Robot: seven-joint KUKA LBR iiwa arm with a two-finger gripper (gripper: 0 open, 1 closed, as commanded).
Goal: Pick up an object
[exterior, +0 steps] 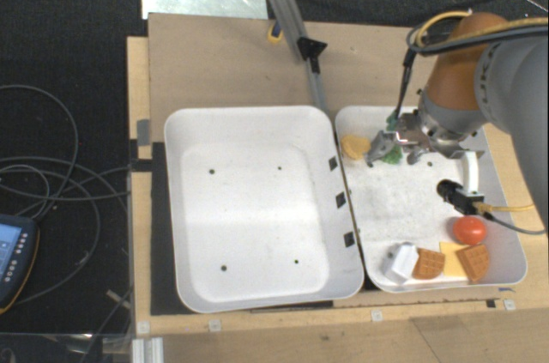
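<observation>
My gripper [383, 148] hangs over the right bin [515, 267] — finger state: cannot tell. The green object [392, 154] lies directly beneath; the yellow piece [354, 148] sits just left.

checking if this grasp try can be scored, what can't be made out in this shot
- Gripper, camera view: too small and dark to tell open from shut.
- Green object at the fingertips: partly covered by the gripper; whether it is gripped or only touched is unclear.
- Yellow object beside it: contact with the gripper can't be judged.
- Right bin: far right part hidden under the arm.
</observation>
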